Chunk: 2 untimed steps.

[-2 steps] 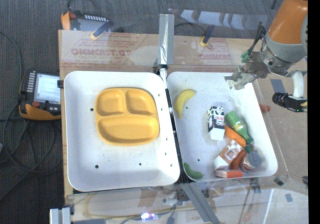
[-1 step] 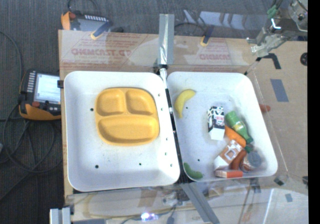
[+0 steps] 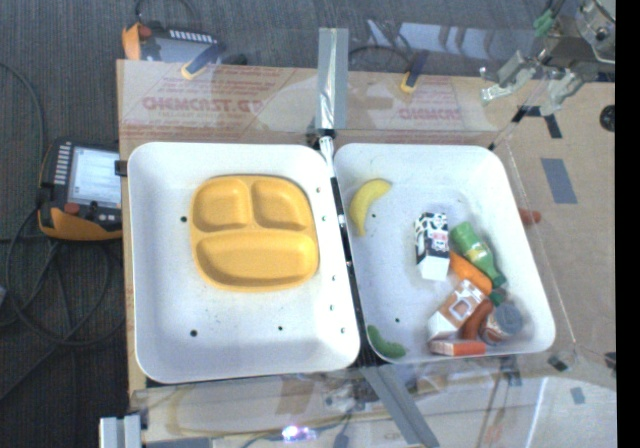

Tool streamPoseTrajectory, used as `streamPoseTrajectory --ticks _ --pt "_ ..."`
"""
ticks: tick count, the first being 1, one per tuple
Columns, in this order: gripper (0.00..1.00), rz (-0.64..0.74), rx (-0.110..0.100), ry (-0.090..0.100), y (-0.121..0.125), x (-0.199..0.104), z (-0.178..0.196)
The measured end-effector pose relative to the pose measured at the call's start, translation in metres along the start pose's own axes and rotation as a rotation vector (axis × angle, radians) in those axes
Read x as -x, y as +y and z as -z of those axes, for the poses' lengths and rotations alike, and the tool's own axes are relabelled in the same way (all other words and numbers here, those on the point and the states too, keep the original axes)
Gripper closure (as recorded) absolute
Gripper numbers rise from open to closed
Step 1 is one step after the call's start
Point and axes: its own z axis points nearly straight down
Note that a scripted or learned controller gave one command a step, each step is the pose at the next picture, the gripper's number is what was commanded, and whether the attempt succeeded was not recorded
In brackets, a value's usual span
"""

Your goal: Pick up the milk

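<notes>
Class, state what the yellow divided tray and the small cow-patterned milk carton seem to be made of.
Yellow divided tray: probably moulded plastic, smooth with a soft sheen and rounded compartments. Small cow-patterned milk carton: looks like printed card or plastic; too small to tell.

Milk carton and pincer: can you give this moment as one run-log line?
pincer: above right bin's far corner, holding nothing | milk carton: in right bin, untouched | step: approach pending
</notes>
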Motion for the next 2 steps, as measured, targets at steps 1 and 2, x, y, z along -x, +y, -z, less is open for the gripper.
streamPoseTrajectory --ticks 1,2 --pt "0.0 -0.08 -0.002 0.0 0.02 -0.047 -0.105" --pt "0.0 -0.001 -0.003 0.004 -0.017 -0.082 -0.218"
